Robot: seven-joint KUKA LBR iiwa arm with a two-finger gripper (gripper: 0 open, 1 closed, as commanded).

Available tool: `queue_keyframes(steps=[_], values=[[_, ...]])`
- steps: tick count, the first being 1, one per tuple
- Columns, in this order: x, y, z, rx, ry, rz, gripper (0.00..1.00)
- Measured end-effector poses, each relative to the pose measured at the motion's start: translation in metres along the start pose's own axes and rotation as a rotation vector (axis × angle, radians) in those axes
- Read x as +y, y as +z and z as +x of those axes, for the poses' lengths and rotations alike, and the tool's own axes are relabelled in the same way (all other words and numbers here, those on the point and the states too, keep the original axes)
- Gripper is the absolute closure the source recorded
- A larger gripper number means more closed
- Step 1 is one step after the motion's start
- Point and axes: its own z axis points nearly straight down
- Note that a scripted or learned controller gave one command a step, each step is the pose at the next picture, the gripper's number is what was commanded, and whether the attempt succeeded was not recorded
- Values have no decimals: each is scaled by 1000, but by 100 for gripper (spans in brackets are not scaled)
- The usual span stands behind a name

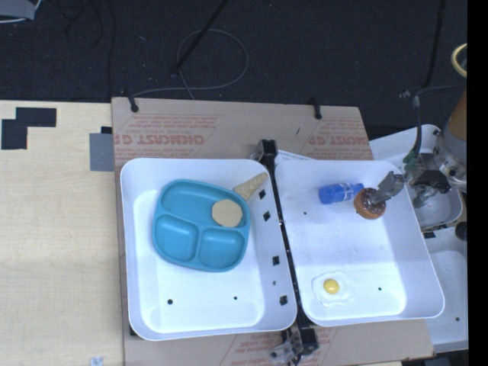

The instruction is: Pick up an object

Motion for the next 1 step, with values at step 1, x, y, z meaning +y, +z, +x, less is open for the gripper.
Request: queue_keyframes(steps=[1], values=[[2, -6, 0, -2, -2, -11, 0]])
